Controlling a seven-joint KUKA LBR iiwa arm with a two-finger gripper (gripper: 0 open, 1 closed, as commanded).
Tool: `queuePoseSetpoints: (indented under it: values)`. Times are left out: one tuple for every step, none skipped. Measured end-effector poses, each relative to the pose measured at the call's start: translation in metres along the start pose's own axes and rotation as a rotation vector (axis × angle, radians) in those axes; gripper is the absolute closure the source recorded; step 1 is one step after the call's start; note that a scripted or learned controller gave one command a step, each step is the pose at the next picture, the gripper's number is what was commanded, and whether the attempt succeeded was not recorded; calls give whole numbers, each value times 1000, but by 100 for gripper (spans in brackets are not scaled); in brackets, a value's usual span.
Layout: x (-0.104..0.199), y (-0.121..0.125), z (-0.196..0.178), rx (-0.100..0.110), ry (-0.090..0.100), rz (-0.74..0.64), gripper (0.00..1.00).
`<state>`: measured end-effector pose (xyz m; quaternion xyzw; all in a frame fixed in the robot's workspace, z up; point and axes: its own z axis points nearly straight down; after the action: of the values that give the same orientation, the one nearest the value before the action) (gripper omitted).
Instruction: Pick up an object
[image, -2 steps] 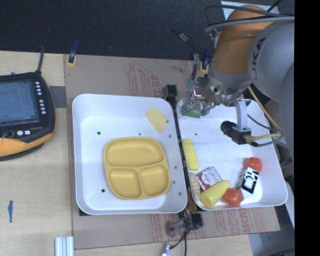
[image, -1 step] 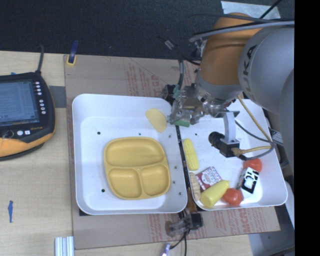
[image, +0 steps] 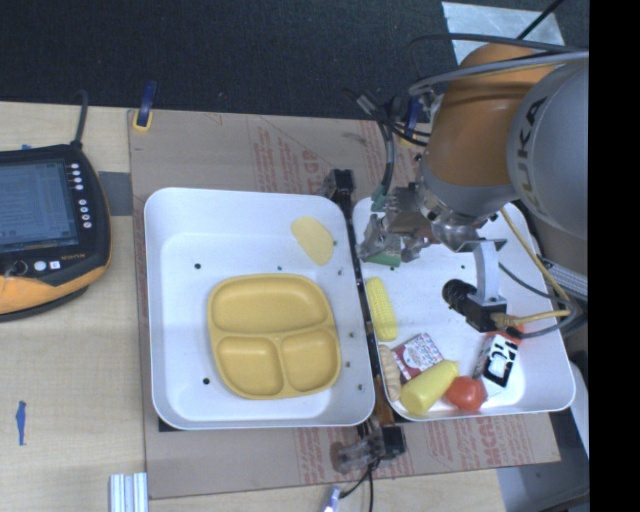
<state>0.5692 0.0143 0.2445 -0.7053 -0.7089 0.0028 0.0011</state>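
Corn cob (image: 380, 308), a small yellow toy, looks like the likeliest target. It lies along the nine o'clock wall of the right bin (image: 545, 400), apart from the other pieces and just toward six o'clock from the gripper (image: 385, 245).

Taking things by size, the grey arm (image: 545, 120) with its orange band enters from three o'clock and hangs over the right bin's twelve o'clock half. Part of the maker's name, "UK", reads in dark letters on its grey shell. The brown cardboard sheet (image: 240, 150) under both bins carries faint red print, too pale to read. The left bin (image: 170, 300) holds a yellow divided plate (image: 272, 335) at its centre and a small pale yellow slice (image: 313, 240) at one o'clock. A teach pendant (image: 45, 225) sits well off at nine o'clock, its screen text too small to make out.

At six o'clock in the right bin, a red-and-white packet (image: 420, 352), a yellow toy fruit (image: 428, 388) and a red tomato (image: 465, 393) crowd together. A black tag with white marks (image: 500, 362) lies at four o'clock. Neither packet nor tag can be read.

The gripper is low at the bin's eleven o'clock corner, with nothing visibly in its hold. I cannot tell whether it is spread or closed. This looks like the approach step, with no grasp made. The next move calls for a short shift toward six o'clock, lining up across the cob's narrow width and keeping off the bin wall beside it.
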Motion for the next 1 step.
queuePoseSetpoints:
  values:
    - [60, -18, -1, 1, 0, -3, 100]
